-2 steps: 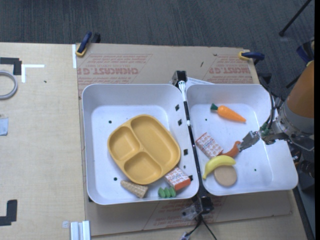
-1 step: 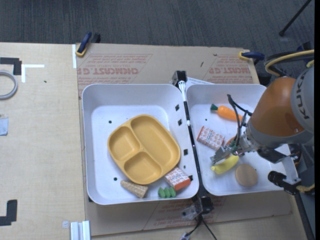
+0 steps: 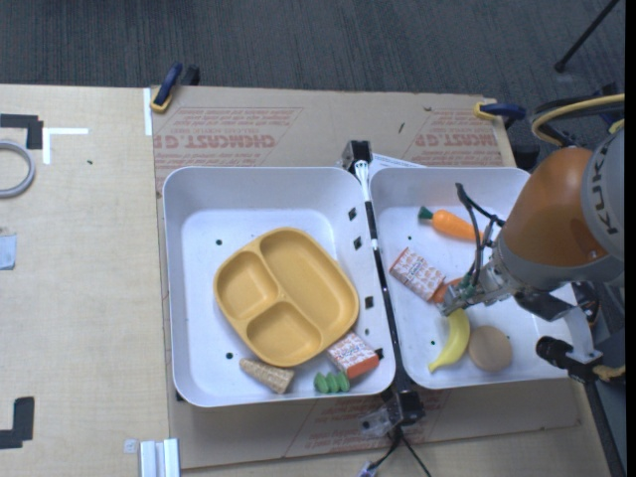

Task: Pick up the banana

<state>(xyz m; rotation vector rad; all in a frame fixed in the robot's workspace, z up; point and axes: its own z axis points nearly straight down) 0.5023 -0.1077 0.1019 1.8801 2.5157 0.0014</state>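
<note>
Landmark: the divider [image 3: 374,266] between the two white bins.

Nearest right of the divider lies one banana [image 3: 453,340], on the right bin [image 3: 517,189] floor, touching a round tan object [image 3: 490,349] on its far-from-divider side. Judged a light toy piece, stiff, smooth and probably slippery; its curve narrows toward both tips, so the thick mid-section, taken across the width, looks the soundest hold.

The gripper [image 3: 465,296] hangs just above the banana's upper tip. Whether its fingers are spread or closed cannot be told; nothing is seen held.

Further back, right of the divider: one patterned packet [image 3: 417,272], one carrot [image 3: 452,225].

Left of the divider, nearest first, in the left bin [image 3: 189,266]: one green item [image 3: 332,382], one red-and-white carton [image 3: 354,356], one tan wedge [image 3: 266,374], one yellow divided plate [image 3: 286,294].

Count: eight loose items, two bins, on one counter [image 3: 70,286]
</note>
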